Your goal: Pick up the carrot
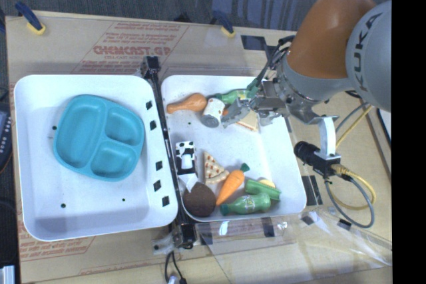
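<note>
The gripper (247, 107) sits low over the far right part of the right bin (279, 143), but honestly I can't tell whether it's released, clenched or grasping anything, it's just a dark jumble of metal from this angle. Right under and beside it there's a small pile: a green item (233, 97), a little white and grey can-like piece (213, 112) tipped on its side, and a tan wedge (248, 124) just near of the gripper. A toy chicken drumstick (188, 103) lies just left of that bunch, near the bin's far left corner.

The carrot (229, 186) is well apart from the gripper, down in the near part of the same bin, lying tilted with its green top pointing far-right. It's touching a green bottle (251, 204) on its right and a brown round thing (200, 199) on its near left. A pizza slice (213, 168) sits just left and far of it, and a black and white block (186, 155) is next to the divider.

The left bin (40, 196) holds a blue sectioned plate (100, 136).
</note>
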`<move>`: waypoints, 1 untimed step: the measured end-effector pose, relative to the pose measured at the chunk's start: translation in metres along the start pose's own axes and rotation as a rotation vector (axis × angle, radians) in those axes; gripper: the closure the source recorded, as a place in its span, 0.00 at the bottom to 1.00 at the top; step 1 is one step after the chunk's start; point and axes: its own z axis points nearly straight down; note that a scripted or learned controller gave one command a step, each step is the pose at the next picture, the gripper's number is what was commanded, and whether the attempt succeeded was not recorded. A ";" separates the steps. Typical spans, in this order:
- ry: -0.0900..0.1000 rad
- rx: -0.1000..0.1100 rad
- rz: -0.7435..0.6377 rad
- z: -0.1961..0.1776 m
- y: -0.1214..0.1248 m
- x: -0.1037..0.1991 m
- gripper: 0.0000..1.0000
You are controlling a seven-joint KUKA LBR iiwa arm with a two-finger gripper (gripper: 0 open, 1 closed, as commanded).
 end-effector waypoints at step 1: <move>0.001 0.011 -0.042 0.120 -0.046 -0.012 0.00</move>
